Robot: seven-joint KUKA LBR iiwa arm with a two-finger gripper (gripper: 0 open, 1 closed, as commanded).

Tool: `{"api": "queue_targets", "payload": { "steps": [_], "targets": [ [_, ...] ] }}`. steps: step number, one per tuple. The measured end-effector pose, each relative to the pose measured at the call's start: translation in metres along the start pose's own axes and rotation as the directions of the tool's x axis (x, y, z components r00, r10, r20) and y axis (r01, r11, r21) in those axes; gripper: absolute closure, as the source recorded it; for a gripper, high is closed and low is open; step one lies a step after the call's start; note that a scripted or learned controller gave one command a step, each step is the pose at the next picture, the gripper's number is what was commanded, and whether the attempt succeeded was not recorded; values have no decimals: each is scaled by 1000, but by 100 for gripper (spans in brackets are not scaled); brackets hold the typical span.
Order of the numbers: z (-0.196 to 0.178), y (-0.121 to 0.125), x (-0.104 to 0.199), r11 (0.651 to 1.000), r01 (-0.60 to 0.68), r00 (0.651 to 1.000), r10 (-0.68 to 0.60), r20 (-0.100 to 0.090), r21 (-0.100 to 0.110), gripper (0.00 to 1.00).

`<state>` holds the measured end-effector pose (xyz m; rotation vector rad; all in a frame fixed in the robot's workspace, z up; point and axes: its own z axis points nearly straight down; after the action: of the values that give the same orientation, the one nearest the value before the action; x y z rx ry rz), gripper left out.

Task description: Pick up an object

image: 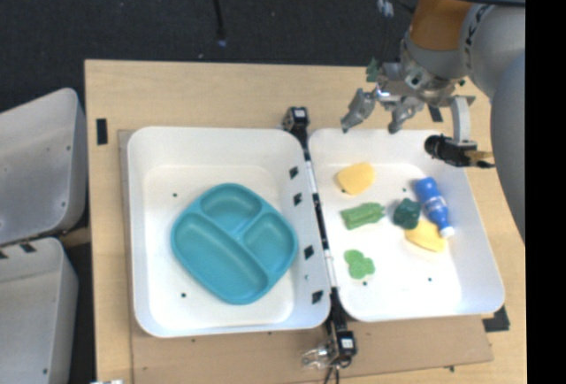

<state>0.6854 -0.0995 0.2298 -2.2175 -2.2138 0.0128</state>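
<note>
Six small things lie in the right-hand bin (478,285), all of them below the claw (378,115) and none of them lifted, so by my reckoning the job sits at its opening step: choosing a target and coming down on it. The claw hangs over the far rim of that bin with its two fingers spread wide, and I see nothing between them and nothing touching them.

Closest beneath it is a yellow piece (355,178). Further down and a little toward the arm's side are a green block (363,215), a dark green lump (407,213), a blue bottle (432,201) and a second yellow thing (425,237); these last three crowd each other, touching or close to it. A small green clover-shaped piece (358,264) lies furthest from the claw, well apart from the others.

Off to the claw's far side, in the other bin (141,303), rests a teal divided plate (233,241).

To my eye the yellow piece is the easy choice: it stands clear of its neighbours, so the fingers could straddle it. That calls for a short move forward over it, a straight drop, and then a squeeze.
</note>
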Motion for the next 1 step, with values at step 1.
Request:
{"api": "queue_targets", "payload": {
  "steps": [1],
  "targets": [
    [-10, 2, 0, 1000, 1, 1000, -1, 0, -13, 0]
  ]
}}
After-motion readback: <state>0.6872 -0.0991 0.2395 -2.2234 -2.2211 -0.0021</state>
